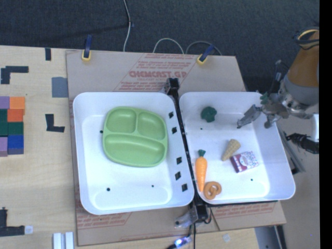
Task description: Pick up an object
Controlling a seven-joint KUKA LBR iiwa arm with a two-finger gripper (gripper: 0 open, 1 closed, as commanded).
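**Jaws spread above the right bin, nothing grasped**

Nearest the lens we see a pretzel (pixel 211 190) lying at the front of the right bin (pixel 275 188), touching the tip of a toy carrot (pixel 201 168) that stands just behind it along the bin's left wall. Near the middle of this bin we find an ice-cream cone (pixel 231 149) beside a small purple packet (pixel 244 161). A green broccoli piece (pixel 208 113) sits apart, toward the back. We see the gripper (pixel 258 116) hovering over the bin's rear right corner, its jaws released and spread, with nothing between them. Across the divider, the left bin (pixel 85 154) carries a green sectioned plate (pixel 136 137). Coloured blocks (pixel 11 126) rest on the counter (pixel 36 191) at far left.
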